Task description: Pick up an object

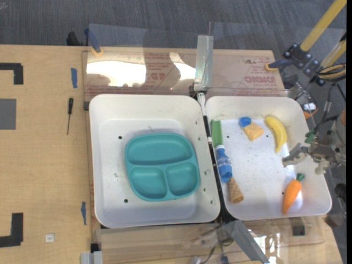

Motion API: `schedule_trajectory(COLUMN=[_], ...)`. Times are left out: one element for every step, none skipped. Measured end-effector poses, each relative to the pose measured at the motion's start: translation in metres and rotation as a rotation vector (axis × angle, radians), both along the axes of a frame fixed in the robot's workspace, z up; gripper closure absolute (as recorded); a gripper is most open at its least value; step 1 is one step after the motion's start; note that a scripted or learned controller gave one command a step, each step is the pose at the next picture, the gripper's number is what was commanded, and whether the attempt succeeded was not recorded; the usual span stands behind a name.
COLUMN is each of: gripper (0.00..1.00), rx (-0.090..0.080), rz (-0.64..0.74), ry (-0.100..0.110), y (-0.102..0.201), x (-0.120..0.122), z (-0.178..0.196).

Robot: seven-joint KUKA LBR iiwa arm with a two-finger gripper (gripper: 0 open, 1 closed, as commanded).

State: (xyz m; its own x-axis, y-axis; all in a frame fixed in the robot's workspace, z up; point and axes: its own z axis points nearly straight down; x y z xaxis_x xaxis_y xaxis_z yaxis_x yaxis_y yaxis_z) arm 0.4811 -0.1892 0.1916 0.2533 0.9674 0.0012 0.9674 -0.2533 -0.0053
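Fingers: 2 grey fingers (291, 156) of the gripper (306, 159), standing apart with nothing between them; spread wide as far as this slanted view shows.
Gripper position: over the right rim of the right bin (258, 216), between the banana and the carrot, above the bin floor.
Arm: reaches in from the right; its orange band is not made out.
Right bin contents: 7 items.
Item 1: banana (276, 132), yellow, lying lengthwise just up-left of the gripper; the nearest candidate.
Item 2: carrot (291, 196), orange with a green top, near the front right corner, just below the gripper.
Item 3: orange wedge (253, 131), touching or just beside item 4.
Item 4: small blue piece (245, 122), kind cannot be told.
Item 5: green stick (216, 132), along the bin's left wall.
Item 6: blue bottle (224, 165), along the same wall, just below the stick.
Item 7: ice-cream cone (235, 190), near the front, below the bottle.
Left bin (99, 111): holds 1 teal divided plate (162, 165) with 3 compartments.
Desk (38, 147): carries both bins; 1 small screwdriver (69, 114) lies left of them.
Step in hand (judged): approach; no object is grasped or lifted yet.
Next move calls for (judged): choosing 1 target, most likely banana or carrot; centring the fingers across its narrow width; descending to the bin floor; closing; lifting straight up.
Caution (judged): both candidates are rounded and sit near the rim, so an off-centre closure may push the item aside.
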Motion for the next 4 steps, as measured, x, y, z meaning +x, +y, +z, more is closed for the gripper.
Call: schedule_trajectory(gripper=[0.0,0.0,0.0,1.0], rx=[0.001,-0.003,-0.003,-0.006], rz=[-0.163,-0.127,0.173,0.175], ry=[0.004,-0.007,-0.007,-0.01], y=[0.023,0.016,-0.005,-0.004], x=[0.045,0.108,0.139,0.141], z=[-0.084,-0.105,-0.106,-0.093])
